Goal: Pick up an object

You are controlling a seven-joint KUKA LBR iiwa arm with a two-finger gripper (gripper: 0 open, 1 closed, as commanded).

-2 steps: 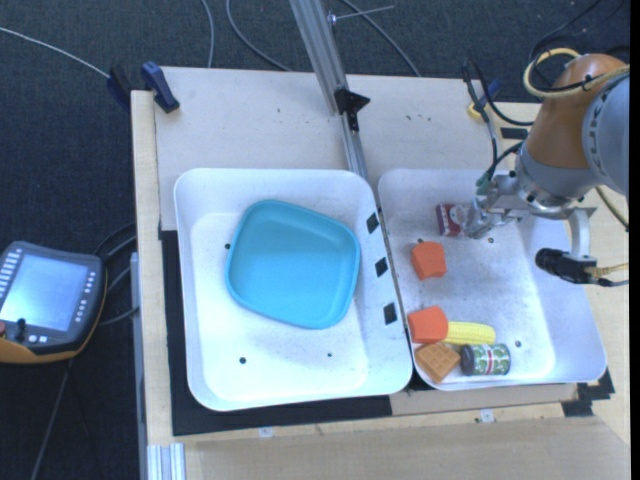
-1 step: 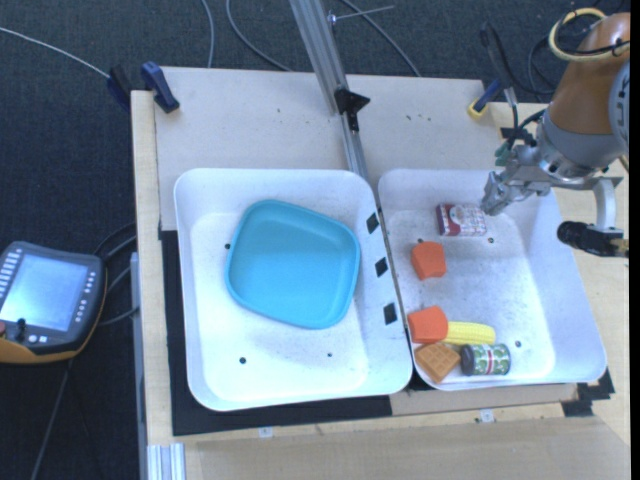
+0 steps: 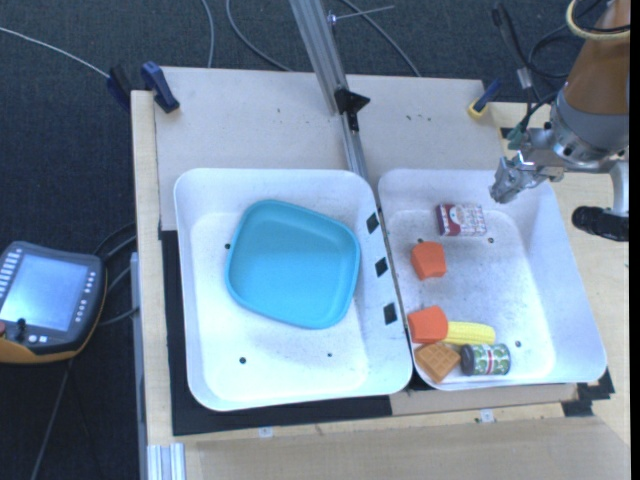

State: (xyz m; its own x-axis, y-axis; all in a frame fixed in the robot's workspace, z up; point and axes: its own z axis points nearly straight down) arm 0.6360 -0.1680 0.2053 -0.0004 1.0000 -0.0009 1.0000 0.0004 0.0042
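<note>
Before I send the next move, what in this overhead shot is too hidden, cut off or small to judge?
- Gripper: too small and blurred in the camera view to judge its fingers.
- Arm: cut off by the frame's right and top edges.
- Can: lying on its side, label too small to read.
- Red and white box: print too small to read.
- Cracker: partly covered by the orange block.

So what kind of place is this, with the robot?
Probably a robot test lab. A robot arm reaches over two white bins holding toy food and a blue plate, with a control tablet and loose cables nearby.
</note>
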